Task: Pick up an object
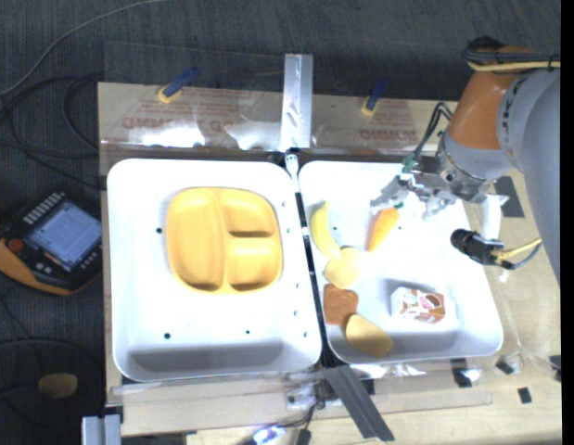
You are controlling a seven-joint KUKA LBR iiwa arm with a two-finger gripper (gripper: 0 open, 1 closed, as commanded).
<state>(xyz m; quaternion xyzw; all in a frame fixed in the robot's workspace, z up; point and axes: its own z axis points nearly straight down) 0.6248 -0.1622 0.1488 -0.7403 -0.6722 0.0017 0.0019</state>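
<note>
Over the right bin, the gripper hangs just above the upper end of an orange carrot, which lies tilted on the bin floor beside a banana. Whether the gripper is open or closed cannot be told, and nothing is seen in its grasp. The step in hand appears to be the approach; descent onto the carrot and closure would follow. The arm enters from the right, wrist angled down and leftward.

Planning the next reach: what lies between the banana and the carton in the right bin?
In the camera view, a pale round piece sits beside the banana; beyond it, bare bin floor runs to the carton.
</note>
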